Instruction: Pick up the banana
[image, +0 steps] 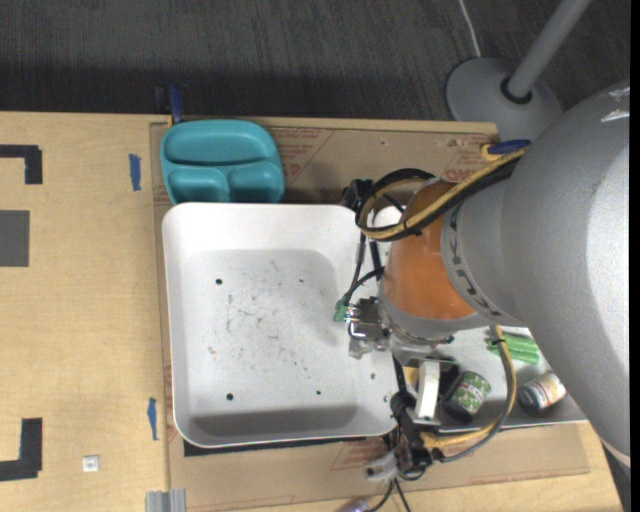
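Observation:
My grey arm with its orange band (430, 270) reaches down over the right bin (520, 420) and covers most of it. The gripper (392, 345) hangs at the bin's left side, close to the wall shared with the left bin, and the wrist hides its lower end. Whatever lies under the arm is hidden.
The left white bin (190, 300) has only scuff marks on its floor. A teal divided tray (220, 165) stands behind it. At the right bin's front right lie a dark green can (468, 392), a small tin (541, 392) and a green packet (520, 350). Cables hang over the front edge.

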